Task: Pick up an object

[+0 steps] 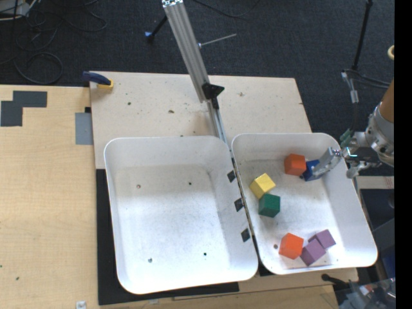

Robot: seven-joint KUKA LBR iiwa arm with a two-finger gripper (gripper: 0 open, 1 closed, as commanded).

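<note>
from above and at a slant, a pale wooden bench (pixel 193 108) flecked with dark specks carries two shallow white bins side by side, with dark carpet and loose cables beyond it. a slanted aluminium rail (pixel 190 44) runs down to the seam between the bins. the left bin (pixel 129 172) has only dark specks on its floor. the right bin (pixel 347 205) holds an orange cube (pixel 295 165) near its far edge, a yellow cube (pixel 262 185) touching a green cube (pixel 269 205), and near its front rim a second orange cube (pixel 291 245) beside two purple cubes (pixel 317 246). the gripper (pixel 315 170) sits just right of the far orange cube, blue at its tip; its state cannot be told. the arm is cut off at the right.
</note>
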